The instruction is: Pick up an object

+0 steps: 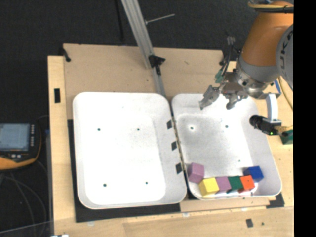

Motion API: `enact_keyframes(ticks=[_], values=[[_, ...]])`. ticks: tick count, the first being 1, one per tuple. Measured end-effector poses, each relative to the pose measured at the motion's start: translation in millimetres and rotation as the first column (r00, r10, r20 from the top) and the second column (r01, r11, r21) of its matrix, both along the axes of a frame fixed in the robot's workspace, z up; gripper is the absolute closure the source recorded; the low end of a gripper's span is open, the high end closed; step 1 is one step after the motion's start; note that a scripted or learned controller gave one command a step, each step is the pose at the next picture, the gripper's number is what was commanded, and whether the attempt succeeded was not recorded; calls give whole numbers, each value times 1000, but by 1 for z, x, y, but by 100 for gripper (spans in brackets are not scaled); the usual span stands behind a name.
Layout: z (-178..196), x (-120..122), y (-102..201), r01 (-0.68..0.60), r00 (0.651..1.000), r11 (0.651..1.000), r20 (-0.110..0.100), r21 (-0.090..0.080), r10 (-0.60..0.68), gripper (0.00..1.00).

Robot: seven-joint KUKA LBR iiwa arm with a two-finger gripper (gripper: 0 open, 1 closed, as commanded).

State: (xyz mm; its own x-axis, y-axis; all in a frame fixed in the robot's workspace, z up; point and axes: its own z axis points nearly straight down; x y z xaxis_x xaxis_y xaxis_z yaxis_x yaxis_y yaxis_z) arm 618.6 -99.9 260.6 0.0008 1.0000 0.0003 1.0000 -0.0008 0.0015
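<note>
My gripper point(217, 102) hangs over the far edge of the right bin point(217, 137), open, with nothing between its two fingers. Several small blocks lie along that bin's near edge, well away from the gripper: a purple block point(196, 172), a yellow block point(209, 186), a second purple block point(223, 183), a green block point(235, 183), an orange block point(246, 182) and a blue block point(254, 173).
The left bin point(123, 147) lies beside the right one, joined by dark clips at the shared rim. A grey metal rail point(140, 33) slants down from the top toward the bins' far junction. A device with a screen point(17, 139) sits off the bench's left.
</note>
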Motion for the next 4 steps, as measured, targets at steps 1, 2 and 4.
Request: enact_keyframes(ticks=[1,2,4], values=[[82,-29,-30,1,1000,1000,9,-4,-1,0],[-149,-119,1,2,1000,1000,2,-2,-2,0],[-60,-118,64,-10,1000,1000,8,2,10,100]])
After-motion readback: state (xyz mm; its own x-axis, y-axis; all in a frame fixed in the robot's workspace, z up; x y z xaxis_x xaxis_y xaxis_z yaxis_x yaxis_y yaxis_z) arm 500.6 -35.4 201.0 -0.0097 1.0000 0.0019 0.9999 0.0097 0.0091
